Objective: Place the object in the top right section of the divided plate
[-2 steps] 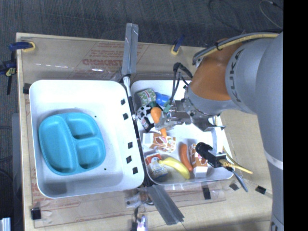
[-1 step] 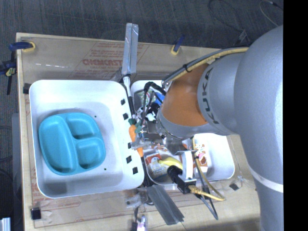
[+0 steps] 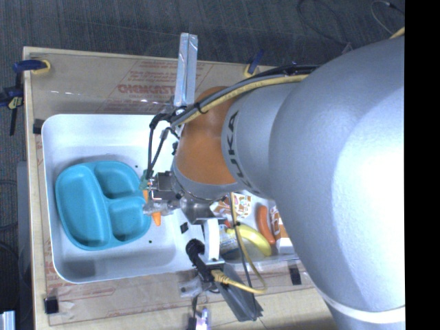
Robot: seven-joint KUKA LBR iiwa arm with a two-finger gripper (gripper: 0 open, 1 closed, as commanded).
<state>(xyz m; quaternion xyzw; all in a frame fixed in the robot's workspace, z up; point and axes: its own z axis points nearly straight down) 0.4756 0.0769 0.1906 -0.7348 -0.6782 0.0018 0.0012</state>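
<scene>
You see the blue divided plate point(image 3: 96, 203) lying in the left white bin point(image 3: 82, 133); the gripper point(image 3: 152, 199) sits at the plate's right edge, beside its two smaller sections; a small orange object point(image 3: 157, 218), possibly a carrot, shows just below the gripper, touching or nearly so; whether the gripper grasps it you cannot tell; a banana point(image 3: 251, 240) and hot dog point(image 3: 265, 223) lie under the arm point(image 3: 295, 150).

The wooden worktop point(image 3: 103, 81) carries a white bin point(image 3: 82, 133) on the left, another bin point(image 3: 285, 247) right.
</scene>
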